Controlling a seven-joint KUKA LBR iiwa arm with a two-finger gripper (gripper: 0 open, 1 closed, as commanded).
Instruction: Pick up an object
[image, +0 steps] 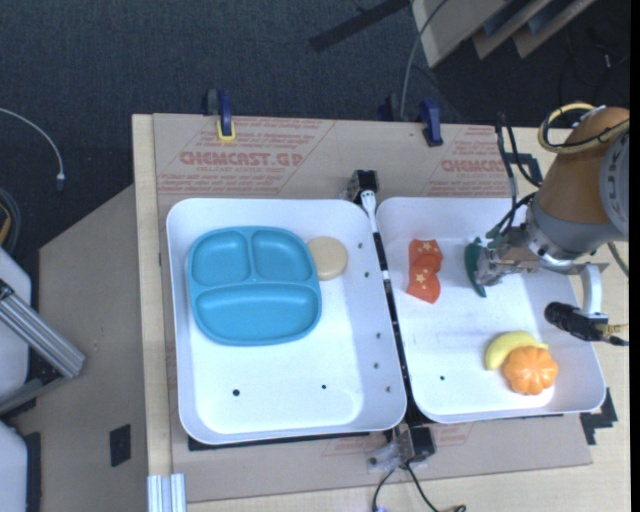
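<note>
Nearest you, by the front right corner of the right bin (560, 402), sits an orange mini pumpkin (530, 369), upright, stem up. Touching its upper left side is a yellow banana-shaped toy (505, 347), lying flat. Both rest on the bin floor, well apart from the arm.

Further back in the same bin, near its left wall, you have a red strawberry-like toy (425, 270), speckled, lying lengthwise toward the far edge. It lies free, with bare white floor between it and the tool.

Your gripper (482, 268) hangs low over the far middle of the right bin, to the right of the red toy. The fingers (473, 266) look dark teal and point toward the left; you cannot tell whether they are spread or closed, and nothing can be made out between them. Behind it, the grey arm with its orange band (580, 170) reaches in over the bin's far right corner.

Left bin (280, 410): a blue divided plate (255, 285) with three compartments lies in the far left part. Just beside its far right rim, a round tan disc (328, 257), flat on the floor, close to the plate or touching it.

Both bins sit side by side on the table (160, 200), a brown board held by blue clamps (224, 112) at the far edge.
</note>
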